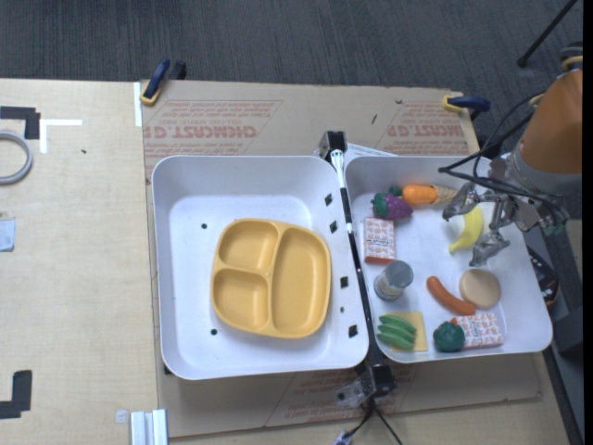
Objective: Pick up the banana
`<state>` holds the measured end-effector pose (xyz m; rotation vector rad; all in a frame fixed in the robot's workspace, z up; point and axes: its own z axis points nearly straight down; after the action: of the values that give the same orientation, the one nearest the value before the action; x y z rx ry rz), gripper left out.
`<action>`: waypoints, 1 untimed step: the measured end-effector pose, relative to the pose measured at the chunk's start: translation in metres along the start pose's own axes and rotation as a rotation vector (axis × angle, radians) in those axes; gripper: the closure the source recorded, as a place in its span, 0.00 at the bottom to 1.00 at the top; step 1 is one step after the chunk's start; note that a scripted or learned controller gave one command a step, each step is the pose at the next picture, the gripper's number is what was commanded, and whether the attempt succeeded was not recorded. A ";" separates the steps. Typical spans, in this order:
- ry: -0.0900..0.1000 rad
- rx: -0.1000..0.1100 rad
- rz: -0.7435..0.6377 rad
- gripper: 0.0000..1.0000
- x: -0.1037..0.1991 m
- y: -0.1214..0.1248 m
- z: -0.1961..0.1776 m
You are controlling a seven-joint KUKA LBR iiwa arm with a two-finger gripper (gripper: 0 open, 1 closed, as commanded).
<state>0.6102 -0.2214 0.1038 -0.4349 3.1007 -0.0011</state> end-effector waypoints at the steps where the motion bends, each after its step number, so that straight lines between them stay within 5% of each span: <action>1: 0.006 -0.003 -0.218 0.00 0.006 0.001 0.010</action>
<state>0.6045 -0.2215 0.0932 -0.7720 3.0412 -0.0003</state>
